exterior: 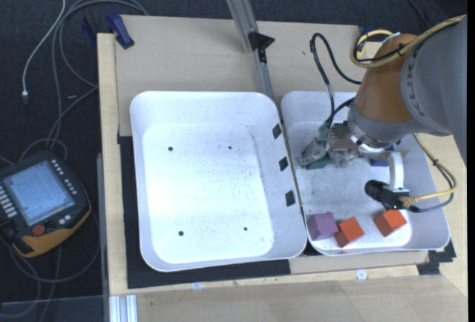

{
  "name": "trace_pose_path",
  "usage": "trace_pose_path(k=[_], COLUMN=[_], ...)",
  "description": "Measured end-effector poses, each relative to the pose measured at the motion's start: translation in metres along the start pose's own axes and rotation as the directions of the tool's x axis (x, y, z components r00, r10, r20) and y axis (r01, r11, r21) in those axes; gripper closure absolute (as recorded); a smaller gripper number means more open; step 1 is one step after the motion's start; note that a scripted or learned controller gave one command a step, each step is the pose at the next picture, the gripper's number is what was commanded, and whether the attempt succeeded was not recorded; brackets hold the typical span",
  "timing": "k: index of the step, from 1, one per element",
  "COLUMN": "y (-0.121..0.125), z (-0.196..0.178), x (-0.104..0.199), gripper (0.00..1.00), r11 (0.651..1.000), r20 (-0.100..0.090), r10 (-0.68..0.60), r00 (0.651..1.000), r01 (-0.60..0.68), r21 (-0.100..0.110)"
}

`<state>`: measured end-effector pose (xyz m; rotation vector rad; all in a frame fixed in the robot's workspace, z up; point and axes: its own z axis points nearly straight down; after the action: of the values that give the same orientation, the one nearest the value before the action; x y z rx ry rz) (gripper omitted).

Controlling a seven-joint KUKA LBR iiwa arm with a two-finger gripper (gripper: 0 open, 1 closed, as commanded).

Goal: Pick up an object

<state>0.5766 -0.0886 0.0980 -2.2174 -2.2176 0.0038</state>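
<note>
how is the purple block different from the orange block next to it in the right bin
The purple block is purple; the orange block beside it is orange-red. The purple block lies further left, nearer the bin's left wall; the orange block sits between it and another orange block. The purple one looks slightly larger and squarer on. Both are small blocks resting near the bin's front edge, away from the tool.

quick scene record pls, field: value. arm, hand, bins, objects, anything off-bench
arm: grey with orange band, over the right bin
hand: low, near the right bin's left wall
left bin: white, dark specks on the floor
purple block: right bin, front edge
orange blocks: two, one beside the purple block, another further right
blue item: partly hidden by the arm
off-bench: pendant on the floor, left
</note>
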Motion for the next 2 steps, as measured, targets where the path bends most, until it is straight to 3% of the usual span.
trace_pose_path(k=[1, 2], y=[0.002, -0.029], z=[-0.013, -0.106], x=[0.0, 0.065], gripper=[1.0, 1.0], r11=[1.0, 1.0], r20=[0.0, -0.001], r10=[-0.001, -0.007], r00=[1.0, 1.0], r01=[0.001, 0.007], r21=[-0.006, -0.012])
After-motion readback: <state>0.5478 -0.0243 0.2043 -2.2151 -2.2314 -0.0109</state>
